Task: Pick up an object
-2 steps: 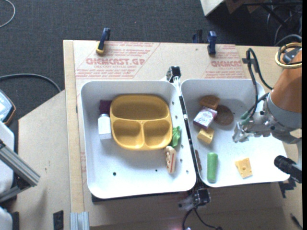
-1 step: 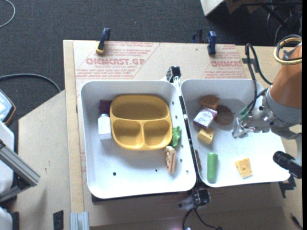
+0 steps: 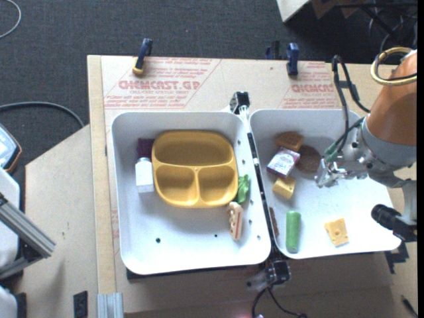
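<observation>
1. dark carpet all round, w/ a cardboard-topped bench (image 3: 199,78) in the middle bearing two shallow white bins side by side; clamps sit on its far edge.
2. left bin (image 3: 126,197) has a yellow divided tray (image 3: 194,167), a small white bottle (image 3: 144,175) just beside the tray's left edge, a green piece (image 3: 243,188) touching its right edge, and a sandwich-like toy (image 3: 235,220) near the tray's front-right corner.
3. right bin (image 3: 371,197) holds the likely targets: a brown bun-like piece (image 3: 289,140), a purple-and-white packet (image 3: 283,162), a dark brown round piece (image 3: 309,159), a yellow block (image 3: 283,187), a green cucumber-like piece (image 3: 292,230) and a cheese slice (image 3: 336,232).
4. arm (image 3: 394,124) reaches in from the right; end effector (image 3: 326,176) hangs low over the right bin, just beside the dark brown round piece and near the packet.
5. can't tell whether the end effector is apart or together (too small and blurry here), and nothing shows as gripped.
6. step in hand, my read: approach/descent, pre-grasp; no object lifted yet.
7. next move prob. calls for centring over one item, since the cluster by the packet is tight and a neighbour could get nudged; the cheese slice and the green piece lie well apart from the rest, so either would be a cleaner pick.
</observation>
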